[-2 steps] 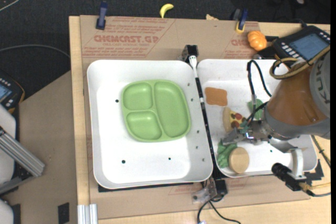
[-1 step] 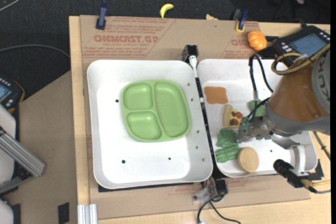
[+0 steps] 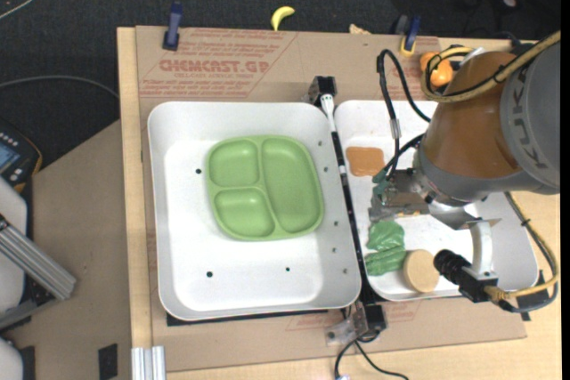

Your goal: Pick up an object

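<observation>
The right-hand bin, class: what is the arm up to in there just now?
The grey and orange arm reaches from the right over the right bin, its gripper low above a green object. Beside it lie a tan round piece and an orange-brown square. The left bin holds a green divided tray.

Far beyond the gripper [image 3: 392, 196] and to its left, you see a blue clamp [image 3: 173, 25] on the brown board [image 3: 214, 67]. Nearer lies a yellow thing [image 3: 282, 15], perhaps a banana. Straight beyond stands a second clamp [image 3: 411, 33].
</observation>
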Controlling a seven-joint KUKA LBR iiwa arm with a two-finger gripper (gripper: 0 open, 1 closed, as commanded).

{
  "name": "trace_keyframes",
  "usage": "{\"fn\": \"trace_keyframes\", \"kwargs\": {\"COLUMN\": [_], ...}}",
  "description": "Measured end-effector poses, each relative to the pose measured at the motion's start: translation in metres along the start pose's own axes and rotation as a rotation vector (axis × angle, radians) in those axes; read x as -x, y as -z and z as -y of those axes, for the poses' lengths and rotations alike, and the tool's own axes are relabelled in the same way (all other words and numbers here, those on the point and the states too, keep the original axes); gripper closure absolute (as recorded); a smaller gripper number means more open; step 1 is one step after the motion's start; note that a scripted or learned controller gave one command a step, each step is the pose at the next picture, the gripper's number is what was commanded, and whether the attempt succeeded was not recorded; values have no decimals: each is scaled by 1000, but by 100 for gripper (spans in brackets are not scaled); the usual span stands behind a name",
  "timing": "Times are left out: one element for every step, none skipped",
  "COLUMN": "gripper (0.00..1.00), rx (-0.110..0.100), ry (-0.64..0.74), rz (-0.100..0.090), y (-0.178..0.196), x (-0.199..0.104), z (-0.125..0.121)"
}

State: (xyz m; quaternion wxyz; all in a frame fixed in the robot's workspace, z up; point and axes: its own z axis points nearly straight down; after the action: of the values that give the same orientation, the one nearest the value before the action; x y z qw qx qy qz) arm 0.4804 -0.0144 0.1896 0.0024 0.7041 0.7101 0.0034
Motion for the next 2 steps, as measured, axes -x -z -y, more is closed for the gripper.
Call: {"fn": "trace_keyframes", "kwargs": {"gripper": [100,100], "rx": [-3,-12], "ry": [3,-7], "rz": [-2,1], "y": [43,-8], "x": [-96,-100], "z": [0,-30]}}
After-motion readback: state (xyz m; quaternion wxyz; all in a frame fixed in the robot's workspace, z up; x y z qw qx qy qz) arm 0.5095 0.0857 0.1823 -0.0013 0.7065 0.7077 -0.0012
